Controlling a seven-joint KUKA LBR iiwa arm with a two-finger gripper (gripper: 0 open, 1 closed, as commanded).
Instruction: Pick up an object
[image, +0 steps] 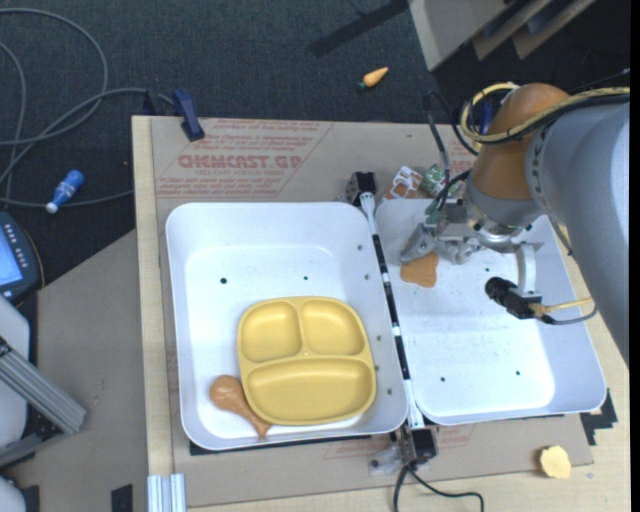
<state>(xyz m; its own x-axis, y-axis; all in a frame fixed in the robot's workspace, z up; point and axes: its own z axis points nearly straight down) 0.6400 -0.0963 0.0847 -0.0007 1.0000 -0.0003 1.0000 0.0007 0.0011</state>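
Gripper (432, 243): low in the right bin (500, 385), just above the orange piece (421, 270), probably lining up a grasp; finger state unclear.
Yellow tray (303, 360): left bin (200, 260), untouched.

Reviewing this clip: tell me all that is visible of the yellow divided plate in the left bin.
The yellow divided plate lies flat and right way up in the left bin, toward its near right corner. It is a rounded square that looks like smooth matte plastic, with three compartments: two smaller ones on the far side and one wide one on the near side. An orange spoon-shaped piece pokes out from under or against its near left edge; which of the two, I cannot tell.
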